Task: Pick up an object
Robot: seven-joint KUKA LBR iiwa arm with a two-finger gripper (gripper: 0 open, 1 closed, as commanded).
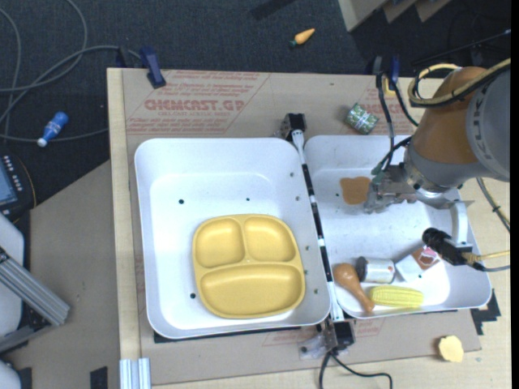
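From above, the arm (462, 128) is reaching in from the right of the frame, and the gripper (381, 194) is hanging low in the right bin (357, 148), touching a brown piece (354, 190). At lower right a corn cob (396, 297), a can (379, 271) and a brown pear (351, 280) are lying. In the left bin (162, 177) a yellow tray (246, 264) is sitting.

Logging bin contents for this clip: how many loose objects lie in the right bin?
5 visible: brown piece at the upper left, wooden spoon-like item, silver cylinder, corn cob along the near edge, red-white item right of them. The arm may hide more.
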